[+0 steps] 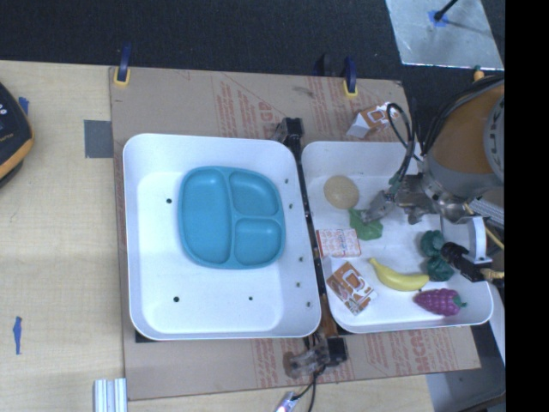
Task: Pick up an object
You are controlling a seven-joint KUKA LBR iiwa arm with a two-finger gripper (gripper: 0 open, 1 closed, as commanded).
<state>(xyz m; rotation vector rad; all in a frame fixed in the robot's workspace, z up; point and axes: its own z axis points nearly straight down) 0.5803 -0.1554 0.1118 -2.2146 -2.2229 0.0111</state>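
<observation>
You can't tell how the gripper stands over the green toy, left of two illegible printed cartons.

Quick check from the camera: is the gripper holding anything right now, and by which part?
Cannot be told. The gripper sits right over the green toy in the right bin, but a grasp isn't visible.

A divided plate is set in the left bin; a banana and grapes are placed in the right bin.
</observation>
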